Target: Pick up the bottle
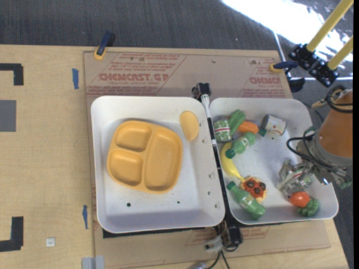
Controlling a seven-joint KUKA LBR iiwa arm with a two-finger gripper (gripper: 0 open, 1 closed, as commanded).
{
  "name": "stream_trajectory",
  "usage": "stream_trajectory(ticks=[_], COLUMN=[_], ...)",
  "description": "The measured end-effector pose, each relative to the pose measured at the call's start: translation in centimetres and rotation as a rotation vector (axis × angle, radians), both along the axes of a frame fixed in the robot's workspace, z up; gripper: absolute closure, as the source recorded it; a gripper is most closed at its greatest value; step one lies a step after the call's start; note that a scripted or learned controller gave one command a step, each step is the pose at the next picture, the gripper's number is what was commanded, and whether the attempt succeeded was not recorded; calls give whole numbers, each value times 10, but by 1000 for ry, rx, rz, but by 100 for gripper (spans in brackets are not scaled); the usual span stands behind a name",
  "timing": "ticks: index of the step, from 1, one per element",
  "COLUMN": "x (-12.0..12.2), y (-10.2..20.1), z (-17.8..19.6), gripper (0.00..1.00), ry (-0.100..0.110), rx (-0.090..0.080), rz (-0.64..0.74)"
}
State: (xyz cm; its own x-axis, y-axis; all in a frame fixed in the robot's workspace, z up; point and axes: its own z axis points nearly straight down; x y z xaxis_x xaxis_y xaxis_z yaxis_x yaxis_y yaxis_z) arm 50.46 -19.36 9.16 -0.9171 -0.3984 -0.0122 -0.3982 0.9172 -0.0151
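the bottle (245, 198) lies left of the gripper (295, 178), long axis running near-right to far-left; jaw state cannot be told.

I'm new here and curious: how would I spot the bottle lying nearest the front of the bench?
Look in the right bin. Follow the yellow banana down to its lower end; just below lies a green bottle, tilted, beside a small orange toy. Unlike the other green bottle above the banana, it sits nearest the bin's front rim.
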Motion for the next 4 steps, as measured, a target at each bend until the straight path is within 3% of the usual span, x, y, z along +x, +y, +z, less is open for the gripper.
stream_trajectory(ticks=[1,2,3,4], x=[-1,51,-3,-2], y=[13,-11,-18,-15], z=[0,-1,0,0], gripper=[100,100,100,100], ry=[-3,12,-15,-16], rx=[-2,7,3,7], rz=[76,239,629,904])
